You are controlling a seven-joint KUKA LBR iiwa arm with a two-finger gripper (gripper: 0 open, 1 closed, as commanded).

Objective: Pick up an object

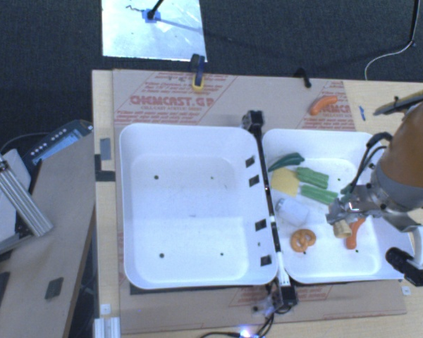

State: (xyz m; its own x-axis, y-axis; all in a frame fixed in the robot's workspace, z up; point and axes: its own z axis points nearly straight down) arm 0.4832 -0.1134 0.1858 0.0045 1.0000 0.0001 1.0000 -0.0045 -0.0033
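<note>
The right bin (317,138) holds several small objects. A dark green curved piece (287,161) and two light green sticks (314,177) (323,195) lie near its back. A yellow lump (284,182) and a white cylinder (291,210) sit by the left wall, and an orange pretzel shape (302,240) lies toward the front. My gripper (342,218) is low in the bin's right half, right above a small tan piece (342,228) and an orange stick (352,235). The wrist hides where they meet.
The left bin (190,203) stands beside the right one, with black clips (256,182) along the shared wall. An orange sausage-like object (324,105) lies outside on the cardboard behind the right bin. A yellow-handled clamp (197,72) sits at the back edge.
</note>
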